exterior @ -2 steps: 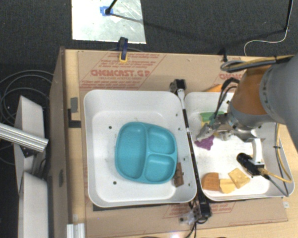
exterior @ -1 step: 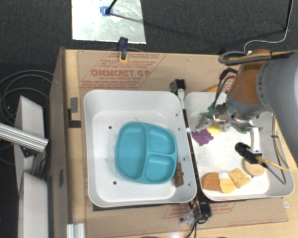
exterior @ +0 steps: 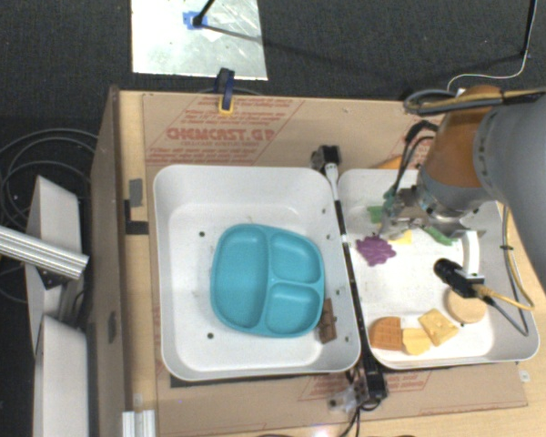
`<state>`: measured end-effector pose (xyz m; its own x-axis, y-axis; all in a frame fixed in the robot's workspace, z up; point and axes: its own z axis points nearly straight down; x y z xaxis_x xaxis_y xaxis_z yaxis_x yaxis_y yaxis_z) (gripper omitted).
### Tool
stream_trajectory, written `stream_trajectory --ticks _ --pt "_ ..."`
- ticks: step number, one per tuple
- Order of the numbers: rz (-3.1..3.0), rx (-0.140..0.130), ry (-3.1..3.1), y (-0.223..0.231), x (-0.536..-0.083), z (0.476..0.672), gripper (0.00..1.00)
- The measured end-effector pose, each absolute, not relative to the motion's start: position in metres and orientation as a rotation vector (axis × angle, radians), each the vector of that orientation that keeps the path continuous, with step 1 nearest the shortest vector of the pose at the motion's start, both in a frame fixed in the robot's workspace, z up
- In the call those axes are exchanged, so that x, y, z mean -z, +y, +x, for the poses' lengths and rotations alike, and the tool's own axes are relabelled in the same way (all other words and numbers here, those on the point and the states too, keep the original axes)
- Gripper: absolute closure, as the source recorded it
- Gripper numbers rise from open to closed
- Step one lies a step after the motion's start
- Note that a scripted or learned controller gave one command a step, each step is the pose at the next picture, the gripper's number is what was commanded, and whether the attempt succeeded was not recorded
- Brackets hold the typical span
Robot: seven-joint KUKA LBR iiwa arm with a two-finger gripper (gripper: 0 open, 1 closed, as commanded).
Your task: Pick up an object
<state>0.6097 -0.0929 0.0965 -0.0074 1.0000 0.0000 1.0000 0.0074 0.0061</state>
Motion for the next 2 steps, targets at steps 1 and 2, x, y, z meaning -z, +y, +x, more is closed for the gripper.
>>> stream_trajectory --ticks 1,2 --pt "2.209 -0.006 2.227 -0.093 -0.096 0.61 0.0" --pt "2.204 -0.009 2.229 -0.093 -0.107 0.611 1.0"
